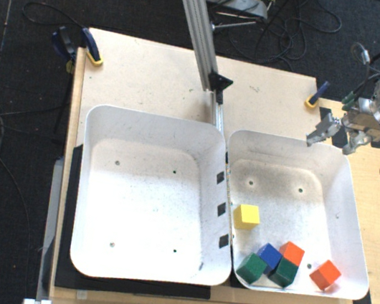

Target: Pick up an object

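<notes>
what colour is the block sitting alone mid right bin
Yellow: the lone block, clearest in the camera view.

Bright, even overhead light, no hard shadows. Both white bins (145, 198) run near overexposed, glare strongest on the floor of the bin farther from the hand (335, 133); grey speckle still readable. Soft, short shadows under the coloured blocks (274, 261) in the bin just below the hand. Bench (152, 79) wood is pale and washed out. Dark carpet around it goes nearly black, cables barely separate. Focus is soft overall, edges slightly fuzzy with compression noise. The hand itself is a little blurred, fine detail lost.
</notes>
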Controlling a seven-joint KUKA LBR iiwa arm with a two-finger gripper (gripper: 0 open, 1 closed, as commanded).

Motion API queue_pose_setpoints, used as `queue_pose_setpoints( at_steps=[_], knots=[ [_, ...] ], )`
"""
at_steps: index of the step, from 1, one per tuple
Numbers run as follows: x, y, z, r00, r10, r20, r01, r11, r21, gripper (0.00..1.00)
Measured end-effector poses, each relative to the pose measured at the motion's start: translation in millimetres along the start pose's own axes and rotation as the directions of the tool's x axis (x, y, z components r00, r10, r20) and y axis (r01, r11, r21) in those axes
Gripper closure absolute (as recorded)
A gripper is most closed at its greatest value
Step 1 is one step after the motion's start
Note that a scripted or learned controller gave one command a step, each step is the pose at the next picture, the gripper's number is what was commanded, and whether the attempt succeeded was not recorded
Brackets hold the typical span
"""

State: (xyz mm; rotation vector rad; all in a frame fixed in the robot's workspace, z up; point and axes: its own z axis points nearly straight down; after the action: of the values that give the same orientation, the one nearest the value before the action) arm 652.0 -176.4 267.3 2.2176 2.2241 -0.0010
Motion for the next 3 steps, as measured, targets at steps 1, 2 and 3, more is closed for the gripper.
queue_pose_setpoints(
  at_steps=[1, 2, 3],
  knots=[
    [-15.6, -56.4, 139.0, 1.000, 0.005, -0.003, -0.005, 1.000, 0.009, 0.00],
    [37.4, -138.3, 171.8, 1.000, 0.003, -0.001, -0.003, 1.000, 0.000, 0.00],
    [52.1, -160.6, 16.6, 1.000, 0.000, 0.001, 0.000, 1.000, -0.008, 0.00]
  ],
)
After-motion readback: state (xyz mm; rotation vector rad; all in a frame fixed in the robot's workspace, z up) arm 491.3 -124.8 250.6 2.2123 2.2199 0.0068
